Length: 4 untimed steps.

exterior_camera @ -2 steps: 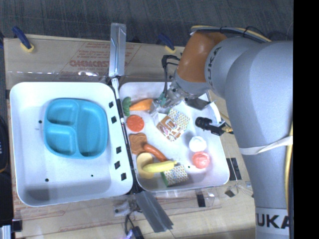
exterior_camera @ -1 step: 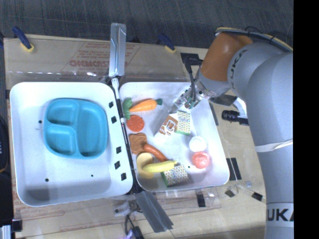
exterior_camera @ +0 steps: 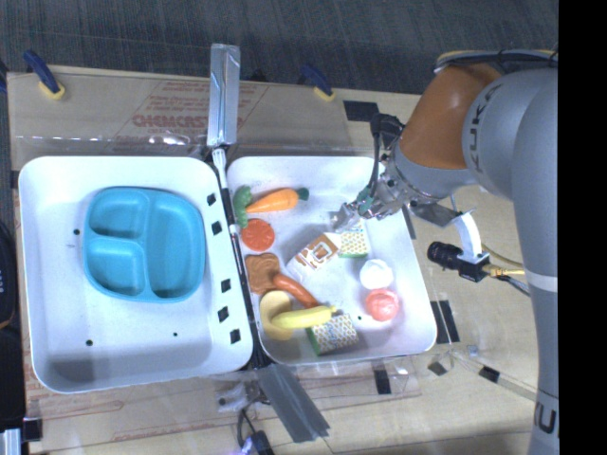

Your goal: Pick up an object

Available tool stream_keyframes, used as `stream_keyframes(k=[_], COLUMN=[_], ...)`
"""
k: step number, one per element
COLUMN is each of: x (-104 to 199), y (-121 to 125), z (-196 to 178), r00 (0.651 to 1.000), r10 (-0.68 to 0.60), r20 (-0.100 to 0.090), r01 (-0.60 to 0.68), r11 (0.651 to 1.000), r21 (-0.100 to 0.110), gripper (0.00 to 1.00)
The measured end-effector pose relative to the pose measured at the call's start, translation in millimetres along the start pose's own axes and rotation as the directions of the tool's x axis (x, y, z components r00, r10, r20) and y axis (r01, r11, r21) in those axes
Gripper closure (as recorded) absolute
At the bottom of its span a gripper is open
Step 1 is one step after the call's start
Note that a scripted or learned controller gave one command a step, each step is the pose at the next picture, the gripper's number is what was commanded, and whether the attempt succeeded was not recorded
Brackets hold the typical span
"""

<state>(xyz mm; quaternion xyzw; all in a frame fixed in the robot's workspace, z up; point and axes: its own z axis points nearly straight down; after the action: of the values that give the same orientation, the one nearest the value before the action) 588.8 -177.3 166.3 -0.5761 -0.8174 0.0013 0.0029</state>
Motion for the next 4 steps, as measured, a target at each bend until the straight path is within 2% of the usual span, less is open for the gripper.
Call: stream_keyframes(k=[1, 2, 3, 4], x=[63.5, 98.5, 98.0, 25.8], y=[-64.0, -32.9, -33.0, 19.3], z=[-39.9, -1.1, -1.3, 50.5], r00=[0.958, 0.987, 0.987, 0.972], r10=[0.287, 0.161, 0.162, 0.233], r20=[-0.001, -0.001, -0.001, 0.013], r01=[-0.287, -0.161, -0.162, -0.232], r11=[0.958, 0.987, 0.987, 0.972], r21=[0.002, 0.004, 0.003, -0.035], gripper=[1.0, 1.0, 0.0, 0.0])
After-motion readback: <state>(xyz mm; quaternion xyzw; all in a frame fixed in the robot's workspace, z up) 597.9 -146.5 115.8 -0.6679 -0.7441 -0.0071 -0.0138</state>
